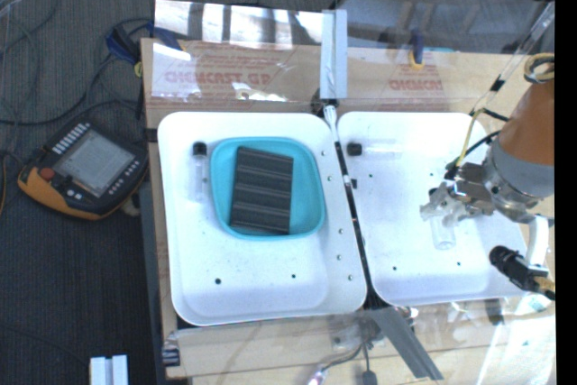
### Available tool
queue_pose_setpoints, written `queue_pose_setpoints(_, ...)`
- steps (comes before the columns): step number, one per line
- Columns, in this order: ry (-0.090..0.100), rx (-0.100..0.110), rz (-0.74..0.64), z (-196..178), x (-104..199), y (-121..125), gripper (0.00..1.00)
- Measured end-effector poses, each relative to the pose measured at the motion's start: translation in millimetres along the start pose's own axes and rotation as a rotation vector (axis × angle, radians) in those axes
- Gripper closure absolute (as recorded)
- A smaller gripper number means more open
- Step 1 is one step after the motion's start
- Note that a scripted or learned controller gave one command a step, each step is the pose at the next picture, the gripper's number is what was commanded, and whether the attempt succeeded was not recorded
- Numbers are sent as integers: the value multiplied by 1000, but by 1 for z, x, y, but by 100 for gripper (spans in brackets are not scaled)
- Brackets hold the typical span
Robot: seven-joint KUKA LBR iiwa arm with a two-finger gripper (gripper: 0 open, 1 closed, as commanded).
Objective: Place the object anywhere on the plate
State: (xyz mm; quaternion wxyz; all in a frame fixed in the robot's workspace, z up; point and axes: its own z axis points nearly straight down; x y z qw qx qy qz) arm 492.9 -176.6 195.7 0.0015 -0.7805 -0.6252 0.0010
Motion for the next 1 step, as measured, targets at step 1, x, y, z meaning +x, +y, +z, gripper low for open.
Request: queue_pose_setpoints(1,0,0,0,0,0,0,0)
